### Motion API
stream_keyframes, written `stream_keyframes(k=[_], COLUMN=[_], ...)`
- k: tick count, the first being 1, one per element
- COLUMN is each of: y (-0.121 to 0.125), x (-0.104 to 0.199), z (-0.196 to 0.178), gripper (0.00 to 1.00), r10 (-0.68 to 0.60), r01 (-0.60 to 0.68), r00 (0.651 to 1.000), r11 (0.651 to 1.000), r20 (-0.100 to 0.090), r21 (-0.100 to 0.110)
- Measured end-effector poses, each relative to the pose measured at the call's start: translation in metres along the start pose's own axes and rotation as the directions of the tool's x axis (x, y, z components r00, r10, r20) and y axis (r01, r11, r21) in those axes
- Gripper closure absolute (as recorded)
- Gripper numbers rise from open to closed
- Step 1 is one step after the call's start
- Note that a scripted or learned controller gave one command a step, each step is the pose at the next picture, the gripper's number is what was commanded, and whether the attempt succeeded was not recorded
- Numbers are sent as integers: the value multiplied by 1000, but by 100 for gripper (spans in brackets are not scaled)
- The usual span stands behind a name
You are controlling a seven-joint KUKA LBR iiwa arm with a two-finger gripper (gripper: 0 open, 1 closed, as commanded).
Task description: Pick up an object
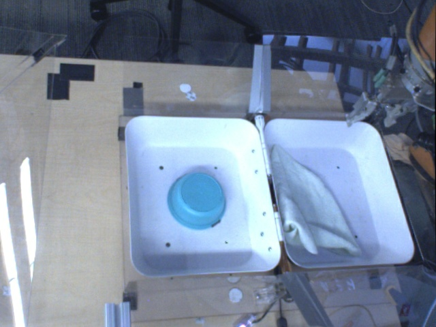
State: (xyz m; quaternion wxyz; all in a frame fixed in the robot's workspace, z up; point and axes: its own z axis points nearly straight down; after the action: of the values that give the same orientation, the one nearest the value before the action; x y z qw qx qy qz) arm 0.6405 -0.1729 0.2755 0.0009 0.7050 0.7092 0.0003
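The wooden bench (82, 203) carries 2 shallow white bins side by side. The left bin (146, 148) holds 1 thing: a blue bowl (197, 199), sitting upside down a little near of the bin's middle, its flat base facing up and its rim on the bin floor. Being round, it has no long axis and points no particular way across the bin; the only direction it has is vertical, mouth down.

The right bin (371, 155) holds a pale cloth (310, 203), crumpled along the bin's left wall. Its long axis runs from the far left corner toward the near middle of the bin, on a slant, with the bulkier folds bunched at the near end. It lies flat and touches the divider side for most of its length.

At the far right, just beyond the right bin's far right corner, the gripper (381, 107) hangs above the bench edge, well apart from both bowl and cloth. It looks to carry nothing, though it is small and cluttered there, and I cannot tell how wide its fingers stand.

As for progress, nothing is lifted. Both candidates rest in their bins untouched, so choosing 1, the approach, the descent, the grasp and the lift all remain to do.
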Motion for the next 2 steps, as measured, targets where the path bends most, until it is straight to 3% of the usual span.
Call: stream_keyframes(k=[1,2], y=[8,16], x=[41,40], z=[116,122], gripper=[0,0], r10=[-227,-167], r01=[227,167], r00=[974,986], r11=[974,986], r20=[-1,1], r21=[0,-5])
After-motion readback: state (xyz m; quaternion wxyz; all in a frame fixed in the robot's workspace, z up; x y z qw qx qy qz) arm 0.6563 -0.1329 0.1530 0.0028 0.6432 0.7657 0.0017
